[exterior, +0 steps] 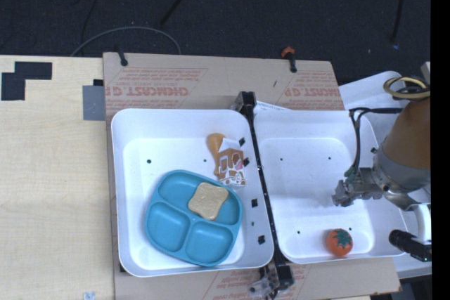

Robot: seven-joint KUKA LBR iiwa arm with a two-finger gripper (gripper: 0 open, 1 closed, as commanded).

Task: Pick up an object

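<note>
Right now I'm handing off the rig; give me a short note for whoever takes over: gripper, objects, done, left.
Gripper: low over the right bin, near its right wall; nothing visibly between its fingers.
Right bin: orange tomato-like ball near the front edge, apart from the gripper.
Left bin: blue divided plate bearing a toast slice; small patterned packet and tan piece behind it.
Done: nothing picked.
Left: grasp and lift one object.

The tool (346, 192) hangs over the right bin (302, 151), near a red-orange ball (339, 242).
</note>
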